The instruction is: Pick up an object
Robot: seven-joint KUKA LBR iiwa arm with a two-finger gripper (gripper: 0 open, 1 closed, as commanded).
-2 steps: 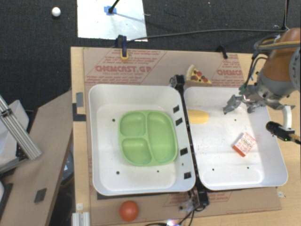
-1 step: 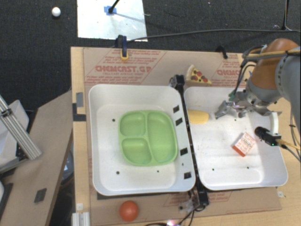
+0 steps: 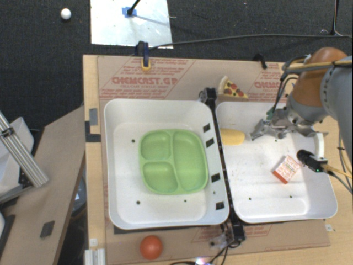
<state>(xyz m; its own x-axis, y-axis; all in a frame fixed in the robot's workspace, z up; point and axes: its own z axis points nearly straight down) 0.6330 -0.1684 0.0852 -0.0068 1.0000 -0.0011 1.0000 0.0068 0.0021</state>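
The gripper sits low over the right bin, in the bin's far half and toward its middle. From this angle it cannot be told whether it is spread or pressed together, and nothing can be seen pinched in it. Behind it the grey arm, with its orange band, comes in across the bin's right far corner.

Just to the left of the gripper, and apart from it, a yellow lump lies on the bin floor against the bin's left wall. Nearer the front and toward the right wall lies a small red and white box, turned at an angle and well clear of the gripper.

The left bin holds a green divided plate, lying flat near the bin's middle.

Both bins rest on a brown cardboard sheet on the bench. A toy pizza slice lies on the cardboard just beyond the right bin's far left corner. An orange ball sits at the front edge, before the left bin. A blue and yellow clamp grips the cardboard's far edge. Farther back, a small white ball rests on the dark cloth.
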